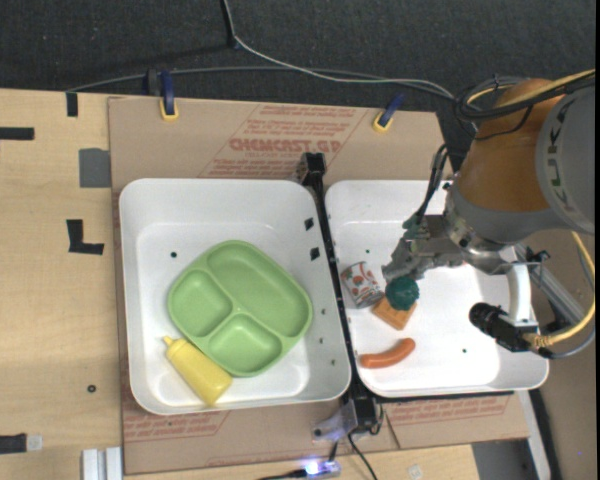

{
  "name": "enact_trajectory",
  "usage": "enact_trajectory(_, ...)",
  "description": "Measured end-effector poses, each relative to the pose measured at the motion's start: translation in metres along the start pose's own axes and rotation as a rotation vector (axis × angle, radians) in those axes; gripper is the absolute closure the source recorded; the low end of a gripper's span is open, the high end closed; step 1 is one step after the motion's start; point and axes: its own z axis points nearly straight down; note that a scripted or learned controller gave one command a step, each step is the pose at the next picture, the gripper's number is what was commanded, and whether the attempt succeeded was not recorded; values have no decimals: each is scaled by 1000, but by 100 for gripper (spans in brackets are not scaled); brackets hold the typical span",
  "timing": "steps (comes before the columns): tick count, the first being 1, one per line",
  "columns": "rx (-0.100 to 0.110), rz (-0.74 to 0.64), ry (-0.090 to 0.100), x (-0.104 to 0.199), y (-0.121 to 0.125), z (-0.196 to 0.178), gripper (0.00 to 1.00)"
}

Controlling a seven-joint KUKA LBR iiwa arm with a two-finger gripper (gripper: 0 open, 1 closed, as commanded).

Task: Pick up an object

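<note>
My gripper [404, 268] hangs low over the middle of the right bin [432, 378], reaching in from the right. Directly under its tip sits a teal ball-like object [403, 292] resting against an orange wedge [391, 314]. A small red-and-white can [361, 283] lies just left of the tip, near the divider. An orange-red sausage [387, 354] lies toward the bin's front. The arm's body covers the fingers.
The left bin [140, 218] holds a green divided plate [240, 307] and a yellow squeeze bottle [195, 369] at its front left. A black divider rail [325, 238] runs between the bins. Cables and a black fitting [500, 328] hang off the arm on the right.
</note>
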Motion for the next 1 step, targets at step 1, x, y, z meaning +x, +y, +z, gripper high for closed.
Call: enact_trajectory(1, -1, 0, 0, 44, 18, 3, 100)
